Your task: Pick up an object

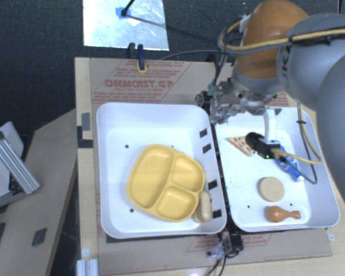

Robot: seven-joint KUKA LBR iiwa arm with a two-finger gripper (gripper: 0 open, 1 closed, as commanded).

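On the left, the left bin (112, 154), white and shallow, with a yellow tray (165, 181) inside, split into three parts. Tucked against the tray's lower right edge, a pale bread roll (204, 206). Over the wall between the two bins, near the back, the claw (220, 109). Nothing seen held in it. Cannot tell whether spread or pressed together, too dark and jumbled there. In the right bin (313, 197), a flat toy slice (239, 144) with red spots just in front of the claw, then a round tan disc (271, 188), a brown drumstick (283, 214) near the front, and a small blue thing (290, 168) further right. Best to go for the slice, likely the nearest pick: come straight down over its middle, keep off the bin wall, squeeze gently, lift slowly. Blue thing too small to name. Back right corner of the right bin hidden under the big grey arm (322, 56)
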